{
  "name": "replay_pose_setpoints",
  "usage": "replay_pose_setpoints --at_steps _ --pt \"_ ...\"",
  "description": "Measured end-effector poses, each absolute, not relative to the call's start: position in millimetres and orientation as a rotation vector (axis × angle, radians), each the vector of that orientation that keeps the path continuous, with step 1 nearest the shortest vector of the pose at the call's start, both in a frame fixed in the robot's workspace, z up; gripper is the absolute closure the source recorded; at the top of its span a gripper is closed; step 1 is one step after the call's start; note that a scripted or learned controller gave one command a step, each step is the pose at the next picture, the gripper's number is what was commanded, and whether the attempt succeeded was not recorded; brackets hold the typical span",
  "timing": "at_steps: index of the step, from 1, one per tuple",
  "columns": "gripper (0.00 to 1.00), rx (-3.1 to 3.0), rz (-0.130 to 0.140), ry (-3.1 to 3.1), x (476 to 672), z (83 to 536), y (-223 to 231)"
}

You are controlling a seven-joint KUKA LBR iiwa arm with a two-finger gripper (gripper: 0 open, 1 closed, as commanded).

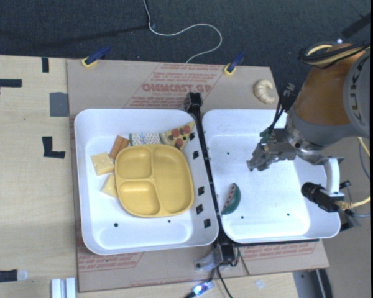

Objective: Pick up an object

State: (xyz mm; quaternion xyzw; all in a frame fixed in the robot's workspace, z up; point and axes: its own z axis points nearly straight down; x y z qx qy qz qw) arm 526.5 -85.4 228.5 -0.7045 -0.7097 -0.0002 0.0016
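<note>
- Near the front, a bundle of black cables [214,262] sits at the near edge of the bench, right where the two bins meet.
- The brown cardboard sheet [174,82] lies under both bins and sticks out on the near and far sides.
- In the right bin [236,126], close to its left wall and toward the near side, lies a little watermelon slice toy [231,198]. It is green on the outside with a bit of red. Nothing is touching it.
- In the left bin [90,222], a big yellow plate with three sections [154,180] lies flat in the middle.
- Two pale yellow blocks [103,164] and a brown block [119,145] peek out at the plate's left side, touching or tucked under its edge.
- A few patterned pieces [174,134] lie just past the far edge of the plate.
- The gripper [261,159] hangs over the middle of the right bin, a bit farther back than the watermelon slice and to its right. It is well apart from the slice. I cannot tell how its hand is set, and I see nothing in it.
- The grey arm with the orange band [323,92] comes in from the right.
- Far back, a small tan lump [265,90] rests on the cardboard just past the right bin's far edge.
- Two blue and yellow clamps [96,56] grip the cardboard's far edge.
- A thin white wire [186,31] curls across the dark floor beyond.
</note>
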Motion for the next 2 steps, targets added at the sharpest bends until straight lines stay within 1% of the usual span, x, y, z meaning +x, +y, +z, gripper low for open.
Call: replay_pose_setpoints --at_steps 1,2 --pt "1.00 -2.212 0.003 -2.225 519.8 217.6 -35.4" --pt "1.00 -2.220 0.001 -2.222 516.0 232.7 -51.9"
